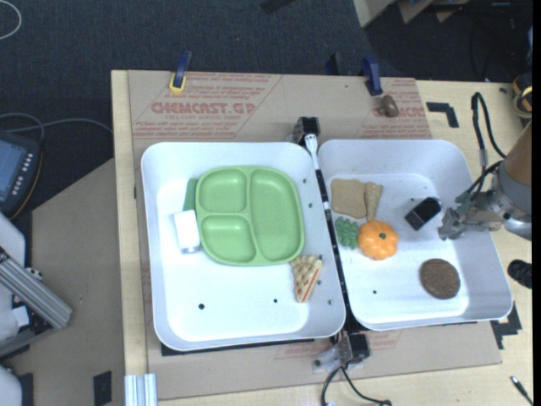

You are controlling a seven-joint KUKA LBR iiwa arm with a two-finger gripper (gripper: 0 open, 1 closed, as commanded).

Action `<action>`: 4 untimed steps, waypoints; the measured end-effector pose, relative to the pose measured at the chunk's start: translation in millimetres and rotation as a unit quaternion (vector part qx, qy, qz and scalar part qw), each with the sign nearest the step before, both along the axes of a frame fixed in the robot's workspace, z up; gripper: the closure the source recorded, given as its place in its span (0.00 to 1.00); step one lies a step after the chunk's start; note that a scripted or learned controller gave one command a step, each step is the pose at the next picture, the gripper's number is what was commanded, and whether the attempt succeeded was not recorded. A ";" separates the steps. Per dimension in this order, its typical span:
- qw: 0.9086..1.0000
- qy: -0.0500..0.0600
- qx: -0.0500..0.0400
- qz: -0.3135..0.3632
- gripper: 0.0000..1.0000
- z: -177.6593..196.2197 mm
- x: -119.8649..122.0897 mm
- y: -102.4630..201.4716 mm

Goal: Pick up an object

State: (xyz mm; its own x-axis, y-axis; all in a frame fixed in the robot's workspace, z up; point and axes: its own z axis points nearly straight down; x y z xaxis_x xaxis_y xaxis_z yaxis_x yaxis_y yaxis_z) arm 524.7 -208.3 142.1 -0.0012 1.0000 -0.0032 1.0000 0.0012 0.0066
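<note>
Gripper [461, 218] fingers are seen at the right edge of the right bin [473, 176], low over its floor; whether they are open or closed cannot be told, and nothing is seen between them. Just to their left one small black block [422, 212] lies, its long axis slanted from lower left to upper right. Also counted in this bin are one orange pumpkin [378, 239], one green leafy piece [347, 230] touching the pumpkin's left side, two tan crackers [355, 197] side by side above them, and one round brown cookie [439, 277] near the front right corner. In the left bin [228, 324] are one green divided plate [250, 215], one small white block [187, 230] at the plate's left edge, and one striped sandwich wedge [306, 277] just below the plate's right corner.
</note>
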 end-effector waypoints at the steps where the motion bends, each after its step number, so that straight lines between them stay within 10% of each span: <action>1: 1.000 0.000 0.000 0.000 1.00 44.6 5.4 3.1; 2: 1.000 0.000 0.000 0.000 1.00 85.5 6.7 2.8; 4: 1.000 0.002 0.002 0.003 1.00 90.5 52.8 111.4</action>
State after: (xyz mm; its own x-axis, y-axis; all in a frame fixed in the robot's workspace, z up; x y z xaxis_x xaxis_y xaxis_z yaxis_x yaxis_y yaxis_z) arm 577.5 -96.9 232.6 -0.0073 1.0000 0.0012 1.0000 0.0073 0.0033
